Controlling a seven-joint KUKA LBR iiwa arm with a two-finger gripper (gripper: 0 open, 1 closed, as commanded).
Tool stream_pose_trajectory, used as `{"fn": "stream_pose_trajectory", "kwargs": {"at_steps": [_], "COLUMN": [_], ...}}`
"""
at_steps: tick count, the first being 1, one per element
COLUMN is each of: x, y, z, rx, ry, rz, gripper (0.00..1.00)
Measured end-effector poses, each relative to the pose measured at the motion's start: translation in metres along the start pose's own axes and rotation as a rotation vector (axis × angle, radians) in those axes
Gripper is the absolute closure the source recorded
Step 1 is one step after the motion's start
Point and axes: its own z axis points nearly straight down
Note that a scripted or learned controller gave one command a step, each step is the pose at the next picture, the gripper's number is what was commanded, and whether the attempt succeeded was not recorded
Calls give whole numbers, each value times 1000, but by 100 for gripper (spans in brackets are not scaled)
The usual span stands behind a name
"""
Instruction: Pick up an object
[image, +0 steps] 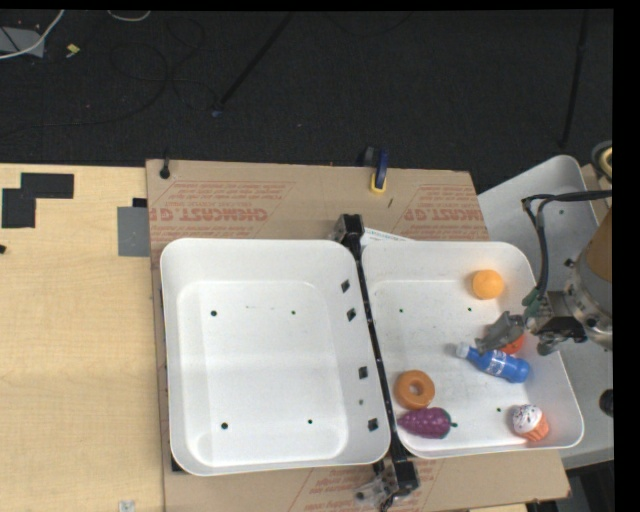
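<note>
So there are two shallow white bins sitting side by side on a brown cardboard sheet laid over the wooden surface. The left bin has just its bare white floor with a few small dark dots on it. The right bin is where all the stuff is.

In the right bin: an orange ball up near the far right corner, sitting on its own. A blue bottle lies on its side around the middle right, tilted, white cap end pointing left. There's a bit of red-orange peeking out right behind it, can't tell what that is. Toward the near edge, an orange donut-shaped ring sits close to the divider between the bins, and a purple bunch of grapes is just beside it, nearly touching, even closer to the front rim. In the near right corner there's a small white and orange toy, well apart from the grapes.

The claw comes in from the right, hanging right over the upper end of the blue bottle, very near or touching it. It's a dark jumble there, so honestly can't tell whether it's spread or clamped, or grabbing anything.

A blue and yellow clamp sits at the far edge of the cardboard.
</note>
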Motion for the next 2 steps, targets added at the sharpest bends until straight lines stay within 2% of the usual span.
{"fn": "stream_pose_trajectory", "kwargs": {"at_steps": [1,2], "x": [0,22], "y": [0,0], "z": [-9,-146], "rx": [3,-13], "ry": [1,-3], "rz": [-1,-4], "gripper": [100,100]}}
